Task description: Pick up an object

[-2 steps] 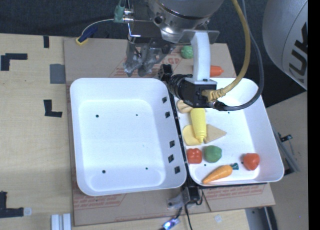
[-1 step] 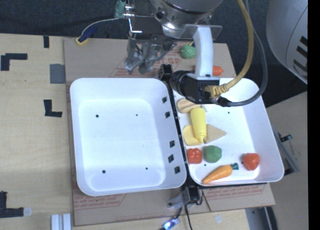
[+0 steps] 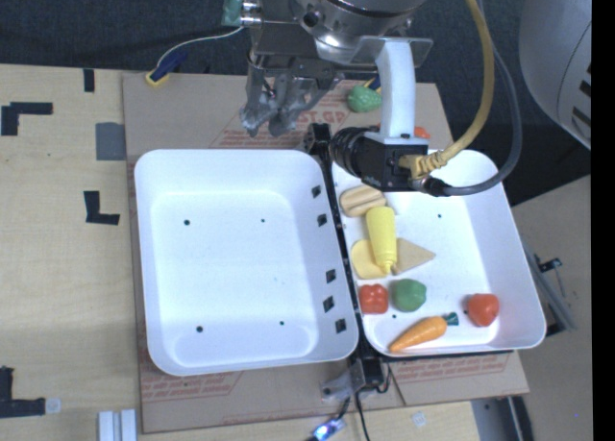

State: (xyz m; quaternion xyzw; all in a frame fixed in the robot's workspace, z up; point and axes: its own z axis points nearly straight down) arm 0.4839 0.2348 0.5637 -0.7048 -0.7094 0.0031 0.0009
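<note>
The pickable things lie in the right bin: a yellow bottle near its middle, lying over a yellow disc and a tan wedge, with a tan bun just above it. Below sit a red tomato and a green ball side by side, then a carrot along the near wall and a red pepper towards the right corner. The left bin touches the right one along a shared wall lined with black clips.

The hand hangs beyond the far rim of the left bin, above brown cardboard, apart from every item. Its metal fingers point down and nothing is seen between them; how far apart they stand I cannot tell, as they blur together. A green lump lies on the cardboard behind the bins, partly hidden by a white post. A black camera unit and a yellow hose overhang the right bin's far end. The arm's body is cut off at the top
</note>
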